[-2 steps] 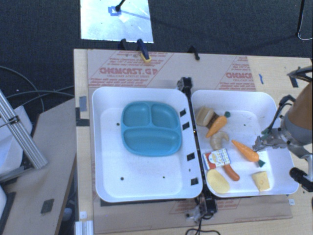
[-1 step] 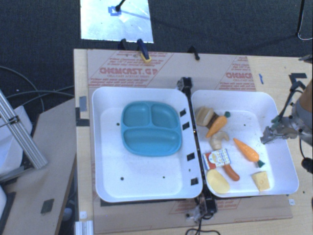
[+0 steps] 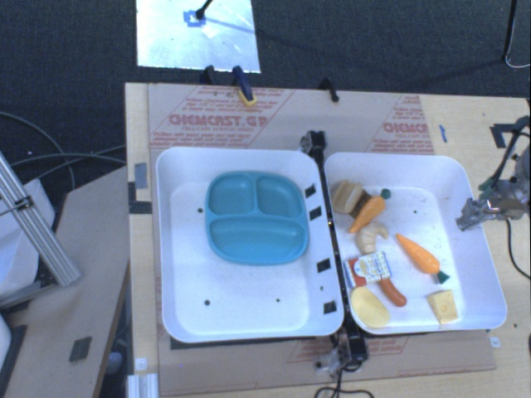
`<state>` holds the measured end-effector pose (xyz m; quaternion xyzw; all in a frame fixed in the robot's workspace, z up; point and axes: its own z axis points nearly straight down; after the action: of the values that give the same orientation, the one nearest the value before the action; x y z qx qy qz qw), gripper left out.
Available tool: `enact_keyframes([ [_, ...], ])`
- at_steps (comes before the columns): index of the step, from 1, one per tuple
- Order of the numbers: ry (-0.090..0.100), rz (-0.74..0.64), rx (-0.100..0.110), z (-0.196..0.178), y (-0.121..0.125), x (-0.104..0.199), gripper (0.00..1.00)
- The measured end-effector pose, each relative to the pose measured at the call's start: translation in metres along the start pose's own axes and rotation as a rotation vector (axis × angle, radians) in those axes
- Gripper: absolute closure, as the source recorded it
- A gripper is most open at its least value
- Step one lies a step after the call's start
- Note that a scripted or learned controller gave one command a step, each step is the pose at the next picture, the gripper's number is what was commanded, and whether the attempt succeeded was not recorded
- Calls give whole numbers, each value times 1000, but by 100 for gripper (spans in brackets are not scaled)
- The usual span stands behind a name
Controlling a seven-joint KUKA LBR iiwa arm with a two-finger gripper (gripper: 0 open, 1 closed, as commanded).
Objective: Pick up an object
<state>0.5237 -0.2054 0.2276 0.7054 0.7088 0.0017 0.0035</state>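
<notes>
The right bin holds several toy foods. A brown bread roll lies at its left, touching an orange carrot. Below them are a beige garlic-like piece and a white and red packet. A red sausage and a yellow potato-like lump are at the front. A second carrot lies mid-bin, and a cheese wedge sits at the front right. My gripper hangs over the bin's right rim, apart from all the food, with nothing seen in it.
The left bin holds a blue divided plate. A black hinge strip with clips runs between the bins. Cardboard lies under both bins, and a shiny metal sheet is at the back.
</notes>
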Motion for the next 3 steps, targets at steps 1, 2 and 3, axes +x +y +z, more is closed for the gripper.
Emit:
enact_keyframes([
  [1,2,-3,3,-6,24,38,100],
  [2,4,-5,2,-15,53,84,100],
  [3,4,-5,2,-20,76,133,100],
])
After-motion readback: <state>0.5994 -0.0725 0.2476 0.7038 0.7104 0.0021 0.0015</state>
